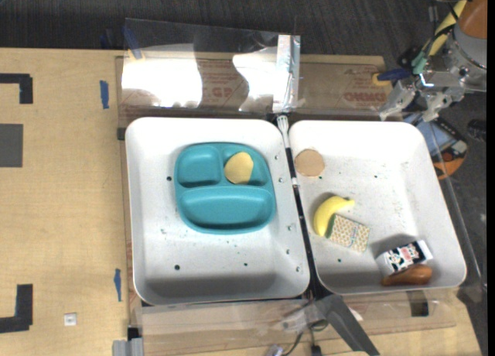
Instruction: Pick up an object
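White bins, two, sit side by side on the desk (pixel 54 192). One teal divided plate (pixel 224 188) in the left bin (pixel 155 261) carries one yellow lemon (pixel 239 167) at its 1 o'clock. Four things lie in the right bin (pixel 402 161): one tan disc (pixel 309 162), one banana (pixel 330 212), one patterned card (pixel 349 234), one small carton (pixel 404 255). At 2 o'clock, the hand (pixel 421 97) hovers outside; its grip cannot be told.

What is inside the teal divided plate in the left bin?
A round yellow piece of toy food sits in the upper right compartment of the teal divided plastic plate. The plate's floor beneath that piece is covered.
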